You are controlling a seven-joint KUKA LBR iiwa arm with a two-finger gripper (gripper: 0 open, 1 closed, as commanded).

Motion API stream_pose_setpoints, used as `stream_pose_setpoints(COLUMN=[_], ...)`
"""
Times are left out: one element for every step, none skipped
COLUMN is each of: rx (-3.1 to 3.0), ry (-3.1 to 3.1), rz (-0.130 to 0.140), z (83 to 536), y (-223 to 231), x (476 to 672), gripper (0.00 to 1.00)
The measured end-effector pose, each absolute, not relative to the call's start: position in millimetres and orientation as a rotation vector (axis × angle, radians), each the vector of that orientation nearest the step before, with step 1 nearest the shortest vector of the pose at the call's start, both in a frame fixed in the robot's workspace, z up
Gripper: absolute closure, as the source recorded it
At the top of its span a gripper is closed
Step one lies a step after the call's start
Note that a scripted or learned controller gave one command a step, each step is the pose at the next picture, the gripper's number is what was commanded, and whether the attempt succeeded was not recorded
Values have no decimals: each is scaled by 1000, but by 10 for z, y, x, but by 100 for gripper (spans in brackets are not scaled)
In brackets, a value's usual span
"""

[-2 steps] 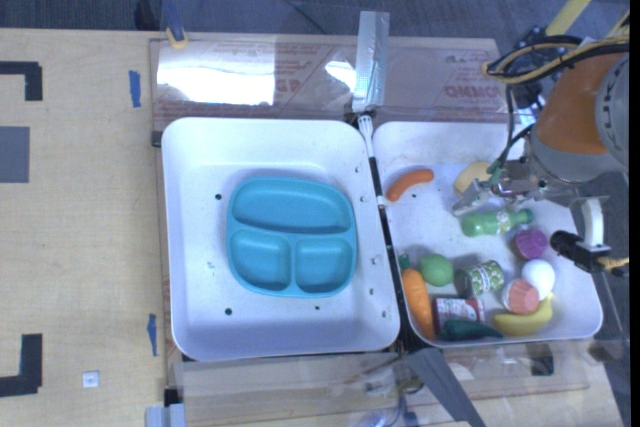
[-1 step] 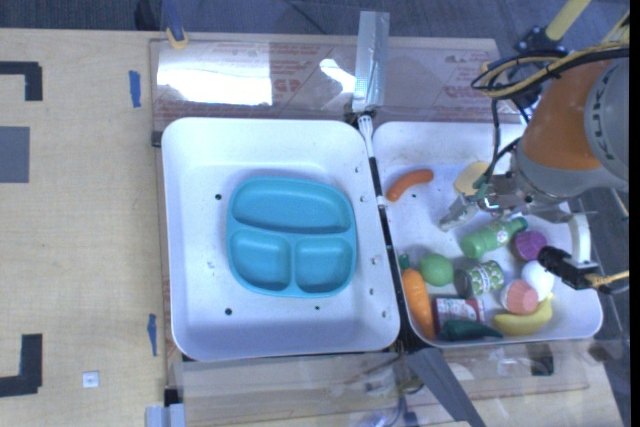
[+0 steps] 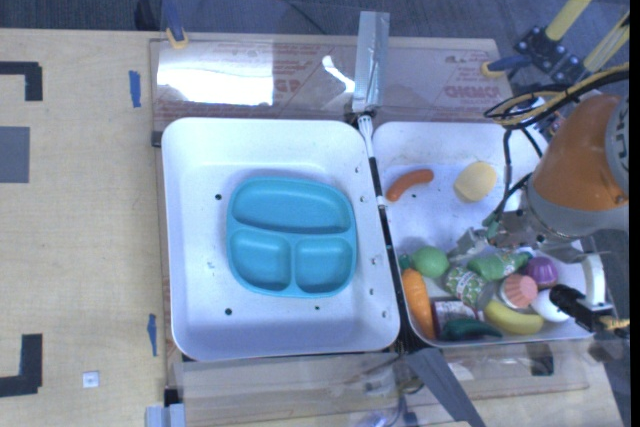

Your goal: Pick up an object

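The right bin (image 3: 440,147) holds toy food. An orange sausage (image 3: 410,183) and a yellow lemon (image 3: 476,180) lie toward its back. Along its front are a green lime (image 3: 430,262), an orange carrot (image 3: 418,300), a small patterned can (image 3: 465,284), a green piece (image 3: 492,267), a pink round piece (image 3: 519,291), a purple piece (image 3: 543,270) and a yellow banana (image 3: 512,319). My gripper (image 3: 482,241) is low over the front pile, just above the green piece and the can. The wrist hides what is directly beneath it.
The left bin (image 3: 190,245) holds a blue divided plate (image 3: 292,235). The arm's orange band (image 3: 585,165) and cables overhang the right bin's right side. A clear panel and a metal post (image 3: 370,60) stand behind the bins.
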State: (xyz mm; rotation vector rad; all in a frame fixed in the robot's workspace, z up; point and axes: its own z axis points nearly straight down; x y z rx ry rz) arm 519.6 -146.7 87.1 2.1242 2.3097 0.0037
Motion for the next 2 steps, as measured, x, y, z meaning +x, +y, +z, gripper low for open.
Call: stream_pose_setpoints(rx=[2149, 2053], ry=[2280, 2368], rz=[12, 8], z=[879, 875], y=[-1024, -975], x=[4831, 5492], gripper=[0, 0])
